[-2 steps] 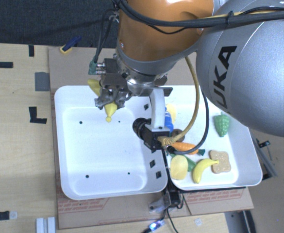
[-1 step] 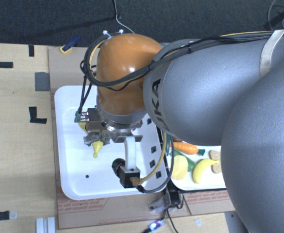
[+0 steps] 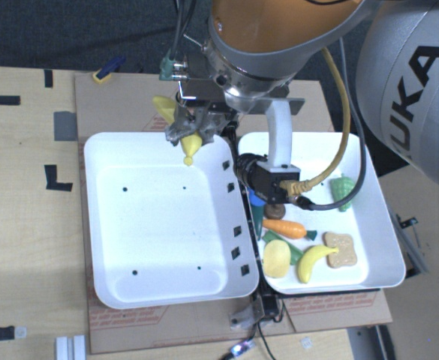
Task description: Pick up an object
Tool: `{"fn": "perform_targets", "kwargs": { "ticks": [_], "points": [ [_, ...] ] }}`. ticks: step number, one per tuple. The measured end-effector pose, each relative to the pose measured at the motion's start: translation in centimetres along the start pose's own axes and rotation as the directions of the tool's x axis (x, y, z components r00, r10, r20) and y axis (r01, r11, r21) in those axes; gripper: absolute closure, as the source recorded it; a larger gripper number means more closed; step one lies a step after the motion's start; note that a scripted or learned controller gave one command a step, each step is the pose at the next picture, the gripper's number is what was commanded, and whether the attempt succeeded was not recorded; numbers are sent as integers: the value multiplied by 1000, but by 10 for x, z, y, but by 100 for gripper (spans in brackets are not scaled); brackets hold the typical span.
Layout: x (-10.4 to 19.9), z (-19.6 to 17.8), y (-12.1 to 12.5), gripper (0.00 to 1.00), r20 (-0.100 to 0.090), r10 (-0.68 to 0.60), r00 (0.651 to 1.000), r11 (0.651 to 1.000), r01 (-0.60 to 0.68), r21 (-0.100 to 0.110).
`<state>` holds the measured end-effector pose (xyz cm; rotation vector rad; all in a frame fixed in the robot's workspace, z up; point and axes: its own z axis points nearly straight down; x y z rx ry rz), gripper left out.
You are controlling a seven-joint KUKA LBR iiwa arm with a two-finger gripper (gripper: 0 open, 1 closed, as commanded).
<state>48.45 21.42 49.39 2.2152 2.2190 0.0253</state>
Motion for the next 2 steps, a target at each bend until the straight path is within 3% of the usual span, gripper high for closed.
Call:
{"fn": "perform_targets", "kwargs": {
  "ticks": [1, 2],
  "points": [
    [17, 159, -6, 100, 16, -1, 1000, 999, 1, 33],
    [19, -47, 0, 100, -1, -2, 1000, 1000, 2, 0]
  ]
}}
